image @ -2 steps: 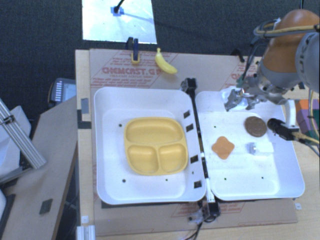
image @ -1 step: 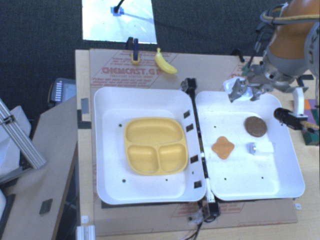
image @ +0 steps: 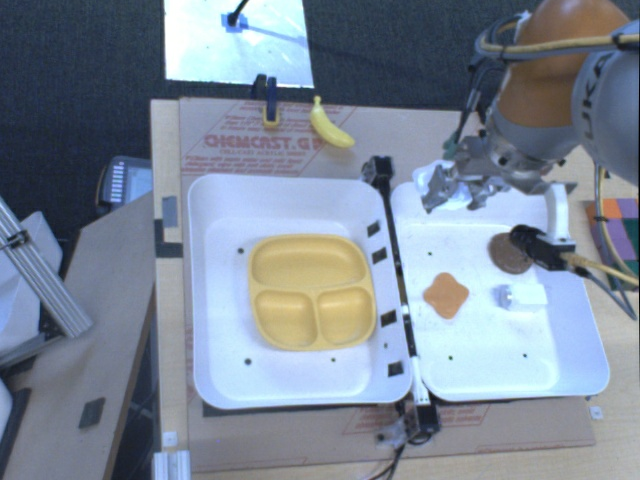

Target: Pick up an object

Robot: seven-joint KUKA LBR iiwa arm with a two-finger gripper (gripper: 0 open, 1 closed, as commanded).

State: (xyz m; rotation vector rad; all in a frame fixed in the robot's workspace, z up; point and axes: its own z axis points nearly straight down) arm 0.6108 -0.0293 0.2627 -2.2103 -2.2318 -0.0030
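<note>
A dark carpeted floor surrounds the bench (image: 300,143), where two shallow white bins sit side by side on cardboard, the left bin (image: 215,268) holding a yellow divided plate (image: 308,290) and a toy banana (image: 330,126) lying behind it outside both. In the right bin (image: 560,368), an orange flower-shaped piece (image: 446,295), a brown disc (image: 509,254) and a small grey object (image: 503,294) lie apart, which should leave each reachable. The gripper (image: 452,186) hangs over that bin's far left corner, away from them; whether it is parted or closed I cannot tell

Banana (image: 331,127) (yellow) lies beyond the bins (image: 300,193).
</note>
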